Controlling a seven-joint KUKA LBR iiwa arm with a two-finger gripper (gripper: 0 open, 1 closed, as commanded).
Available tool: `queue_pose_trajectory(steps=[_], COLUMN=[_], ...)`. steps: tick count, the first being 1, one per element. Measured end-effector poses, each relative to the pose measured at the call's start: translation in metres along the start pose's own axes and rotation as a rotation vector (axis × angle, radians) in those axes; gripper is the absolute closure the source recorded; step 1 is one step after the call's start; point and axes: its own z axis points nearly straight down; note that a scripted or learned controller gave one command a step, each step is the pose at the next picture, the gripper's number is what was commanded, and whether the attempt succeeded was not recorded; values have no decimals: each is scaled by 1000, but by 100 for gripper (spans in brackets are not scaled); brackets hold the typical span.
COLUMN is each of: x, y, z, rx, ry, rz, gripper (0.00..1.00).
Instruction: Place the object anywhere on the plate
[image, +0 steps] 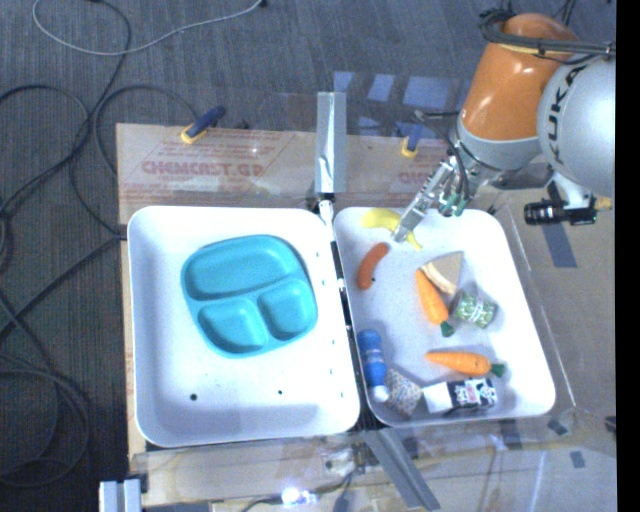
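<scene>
On the counter (200, 165), two shallow white bins sit side by side. Left bin (160, 390): contains a blue compartment plate (250, 293) with one large section and two smaller ones, lying flat near the bin centre. Right bin (520, 300): contains the loose objects. A yellow banana (380, 219) lies at the upper rim; an orange-red sausage (372, 264) lies just below it, near the left wall. Two carrots are present: one carrot (431, 297) tilted near the centre, touching a tan wedge (446, 270); a second carrot (460, 362) lower down, lying roughly level. A small green can (473, 311) lies beside the first carrot. A blue bottle (372, 359) lies along the left wall, with a patterned pouch (403, 392) and a dark carton (462, 395) at the lower edge. The gripper (408, 232) hangs over the upper part of the right bin, its tip just beside the banana; whether it is open or closed cannot be told. No object lies on the plate
</scene>
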Motion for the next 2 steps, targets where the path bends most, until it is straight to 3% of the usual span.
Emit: queue_pose_trajectory(steps=[1, 2], x=[47, 108], y=[65, 65], z=[35, -35], rx=[0, 0], ry=[3, 2], rz=[14, 127], gripper=[100, 100])
